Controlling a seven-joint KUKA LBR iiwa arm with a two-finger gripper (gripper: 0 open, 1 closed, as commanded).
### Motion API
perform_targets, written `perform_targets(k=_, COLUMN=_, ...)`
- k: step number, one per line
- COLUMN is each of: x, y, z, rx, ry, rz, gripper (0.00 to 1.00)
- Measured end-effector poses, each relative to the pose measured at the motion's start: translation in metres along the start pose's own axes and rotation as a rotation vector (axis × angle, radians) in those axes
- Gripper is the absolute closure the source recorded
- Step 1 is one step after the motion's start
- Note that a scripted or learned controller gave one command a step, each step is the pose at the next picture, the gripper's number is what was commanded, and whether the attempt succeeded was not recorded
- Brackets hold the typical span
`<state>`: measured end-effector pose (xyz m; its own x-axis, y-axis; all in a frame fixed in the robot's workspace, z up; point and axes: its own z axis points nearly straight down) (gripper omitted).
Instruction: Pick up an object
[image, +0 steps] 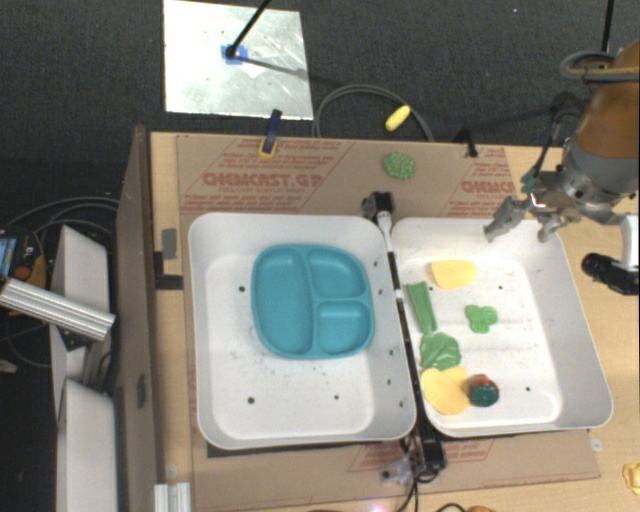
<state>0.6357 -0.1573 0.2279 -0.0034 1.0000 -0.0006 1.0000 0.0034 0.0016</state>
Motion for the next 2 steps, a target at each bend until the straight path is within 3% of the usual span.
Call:
perform_targets(k=1, x=0.063, y=-0.046, z=0.135, rx=0.015, ry=0.006, rz=-0.005, gripper=0.00)
perform_targets(k=2, x=0.044, y=-0.059, z=0.122, rx=0.002, ry=0.000, rz=0.003, gripper=0.00)
